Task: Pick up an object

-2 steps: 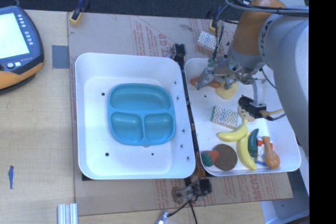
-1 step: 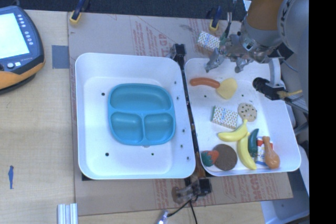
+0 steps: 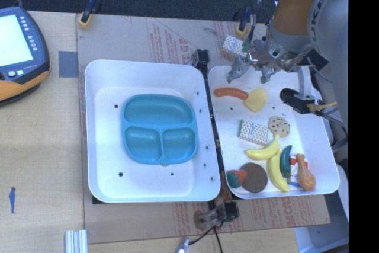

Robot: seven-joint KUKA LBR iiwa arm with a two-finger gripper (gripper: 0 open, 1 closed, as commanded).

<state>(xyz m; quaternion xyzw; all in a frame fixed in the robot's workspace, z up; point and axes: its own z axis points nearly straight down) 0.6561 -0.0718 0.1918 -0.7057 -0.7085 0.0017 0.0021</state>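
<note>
The worktop [image 3: 47, 145] carries two white bins side by side. The left bin [image 3: 98, 127] holds a blue divided plate [image 3: 160, 128] in its middle. The right bin [image 3: 328, 151] holds the small things.

The grey arm [image 3: 308, 3] with its orange band stands over the far right corner of the worktop, and the hand [image 3: 251, 72] hangs above the far edge of the right bin. Its two fingers [image 3: 235, 71] are spread wide apart, and nothing is between them.

Just below the hand lies a sausage [image 3: 231, 93], near the far left corner of the right bin, with its long axis along the far edge. A pale yellow piece [image 3: 256, 100] touches its right end. Two bananas [image 3: 271, 160] lie toward the near edge, a cracker [image 3: 253, 132] and a cookie [image 3: 278, 125] in the middle.
</note>
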